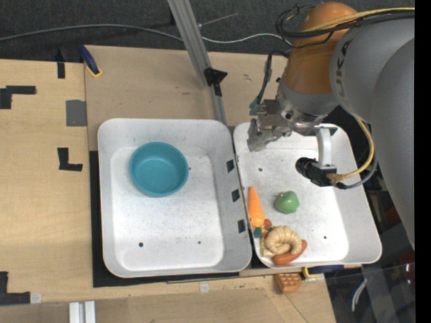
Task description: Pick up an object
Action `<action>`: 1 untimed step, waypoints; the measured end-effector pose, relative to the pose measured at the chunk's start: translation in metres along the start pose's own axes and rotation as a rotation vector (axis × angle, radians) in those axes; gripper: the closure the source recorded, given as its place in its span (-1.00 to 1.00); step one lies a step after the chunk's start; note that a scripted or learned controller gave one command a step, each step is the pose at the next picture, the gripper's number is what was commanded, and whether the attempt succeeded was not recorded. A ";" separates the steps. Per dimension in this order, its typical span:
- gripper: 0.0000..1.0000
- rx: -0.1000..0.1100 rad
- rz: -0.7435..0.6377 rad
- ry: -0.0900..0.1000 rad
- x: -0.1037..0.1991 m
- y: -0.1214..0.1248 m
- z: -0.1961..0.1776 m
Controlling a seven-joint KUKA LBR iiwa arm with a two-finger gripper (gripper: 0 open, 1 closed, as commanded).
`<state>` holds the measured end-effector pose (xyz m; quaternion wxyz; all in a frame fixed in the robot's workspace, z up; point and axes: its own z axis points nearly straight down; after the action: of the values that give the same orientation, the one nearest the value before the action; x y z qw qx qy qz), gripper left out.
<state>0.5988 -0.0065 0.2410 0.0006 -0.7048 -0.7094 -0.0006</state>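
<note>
My gripper (258,142) hangs over the far left corner of the right bin (350,244), fingers pointing down, with nothing visibly between them. In the same bin lie a green round object (287,202), an orange carrot (255,208) along the left wall, and a tan croissant-like piece (281,239) with a red sausage (291,253) at the near edge. All of these sit well toward the near side from the gripper. A teal bowl (159,169) stands in the left bin (121,247).
A slanted metal pole (195,46) runs down to the bins' far edge just left of the gripper. A black cable fitting (316,170) hangs from the wrist over the right bin. An orange block (288,282) lies on the bench below the right bin.
</note>
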 end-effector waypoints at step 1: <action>1.00 0.002 0.000 -0.001 0.048 0.018 0.015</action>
<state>0.6165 0.0415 0.2264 0.0008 -0.7050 -0.7092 0.0005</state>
